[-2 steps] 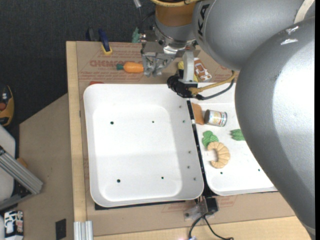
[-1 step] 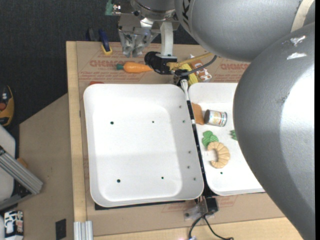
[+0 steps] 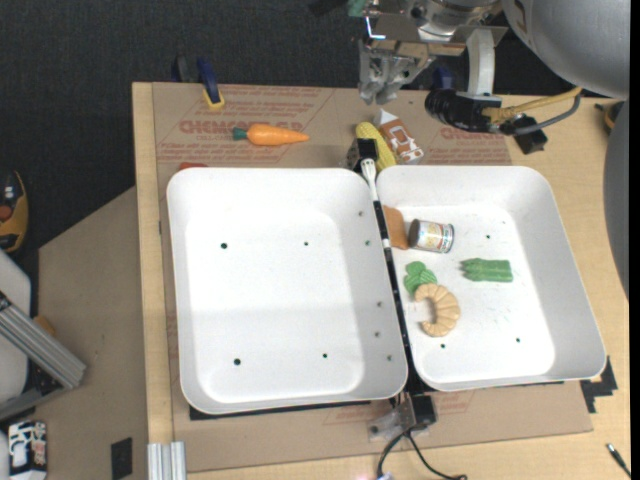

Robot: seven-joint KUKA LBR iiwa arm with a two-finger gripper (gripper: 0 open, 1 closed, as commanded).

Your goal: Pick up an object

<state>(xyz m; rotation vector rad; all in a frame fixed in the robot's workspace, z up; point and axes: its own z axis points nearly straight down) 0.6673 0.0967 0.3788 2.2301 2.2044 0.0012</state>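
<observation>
From where I stand, the nearest pickable things lie in the right bin (image 3: 560, 268), all well below the claw and toward me: a tan croissant (image 3: 439, 310), a small leafy green piece (image 3: 418, 276) touching its upper side, a green block (image 3: 487, 270) off to the right of them, then a small can (image 3: 432, 236) on its side with an orange-brown piece (image 3: 396, 228) just beside it against the bin's left wall. The left bin (image 3: 270, 288) lies down and to the claw's left.

To do this step well, I judge the arm should come down over one piece that stands apart. The green block looks the safest, since it has bare floor all round it; the can may roll.

Farther back, a carrot (image 3: 272, 136) rests on the cardboard to the claw's left.

The claw (image 3: 385, 73) hangs high behind the bins, carrying nothing; whether it is spread or pressed together I cannot tell.
</observation>
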